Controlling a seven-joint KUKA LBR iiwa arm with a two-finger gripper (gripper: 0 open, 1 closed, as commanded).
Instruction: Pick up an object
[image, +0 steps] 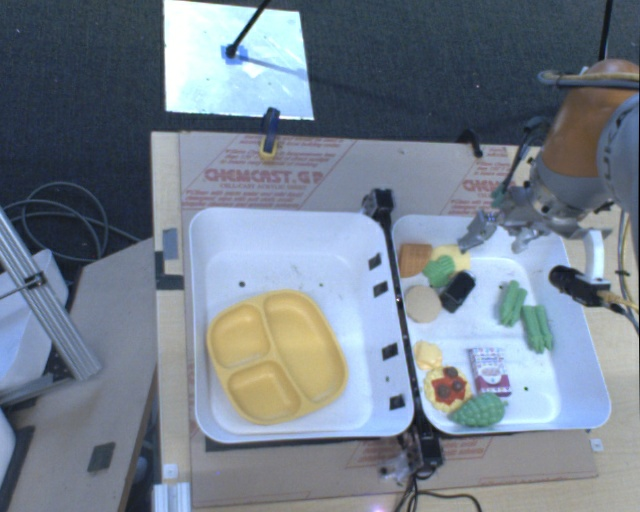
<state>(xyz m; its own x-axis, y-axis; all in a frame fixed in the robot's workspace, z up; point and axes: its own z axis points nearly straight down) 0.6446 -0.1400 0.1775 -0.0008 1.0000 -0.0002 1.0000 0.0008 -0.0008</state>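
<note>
Jaws apparently empty, gripper (497, 231) above right bin (575, 330).

Grey arm (600, 150), orange band above wrist; pale metallic end effector (500, 232); black cable alongside.

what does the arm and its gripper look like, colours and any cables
The arm is a rounded grey body with a broad orange band above the wrist. Below it sits a grey metallic wrist block, and the gripper ends in light grey, slim fingers. Thin dark cables run along the wrist. A black cylindrical part juts out beside it.
</note>
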